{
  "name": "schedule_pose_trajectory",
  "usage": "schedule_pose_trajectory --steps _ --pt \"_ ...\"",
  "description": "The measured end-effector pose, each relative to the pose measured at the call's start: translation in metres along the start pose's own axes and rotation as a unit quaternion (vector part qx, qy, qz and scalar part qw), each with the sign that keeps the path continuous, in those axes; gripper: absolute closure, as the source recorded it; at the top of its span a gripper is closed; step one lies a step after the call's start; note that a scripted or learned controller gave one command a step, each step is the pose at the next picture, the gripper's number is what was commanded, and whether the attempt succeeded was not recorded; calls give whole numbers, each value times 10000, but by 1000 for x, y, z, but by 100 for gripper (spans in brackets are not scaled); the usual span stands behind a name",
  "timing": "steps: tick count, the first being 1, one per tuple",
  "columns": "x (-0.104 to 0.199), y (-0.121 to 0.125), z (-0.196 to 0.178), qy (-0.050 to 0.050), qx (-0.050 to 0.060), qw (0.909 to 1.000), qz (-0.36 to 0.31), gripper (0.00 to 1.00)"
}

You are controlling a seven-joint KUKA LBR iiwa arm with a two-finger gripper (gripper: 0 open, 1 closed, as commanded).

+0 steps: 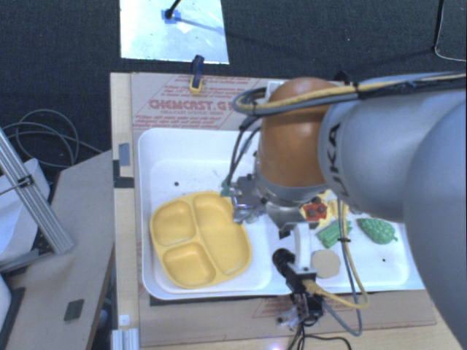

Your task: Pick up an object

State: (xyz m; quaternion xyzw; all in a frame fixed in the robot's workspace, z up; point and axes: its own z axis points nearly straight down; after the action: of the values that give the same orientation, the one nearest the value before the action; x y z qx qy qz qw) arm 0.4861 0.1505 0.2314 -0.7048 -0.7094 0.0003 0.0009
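The jaws (244, 211), state hidden, seem to touch the yellow tray's (198, 239) right rim.

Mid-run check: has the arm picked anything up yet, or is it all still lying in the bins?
No pick looks done. The yellow divided tray lies flat in the left bin; the green toy and tan disc lie in the right bin. The arm hangs low over the seam, hiding its gripper. Grasp and lift remain.
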Motion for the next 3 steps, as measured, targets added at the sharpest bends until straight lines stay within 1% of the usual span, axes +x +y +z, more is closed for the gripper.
schedule_pose_trajectory --steps 1,2,3 --pt "-54 45 -51 -9 -50 10000 50 100" --pt "-139 -2 -52 -13 -7 10000 71 100" --pt "-197 0 -107 -17 -51 10000 57 100"
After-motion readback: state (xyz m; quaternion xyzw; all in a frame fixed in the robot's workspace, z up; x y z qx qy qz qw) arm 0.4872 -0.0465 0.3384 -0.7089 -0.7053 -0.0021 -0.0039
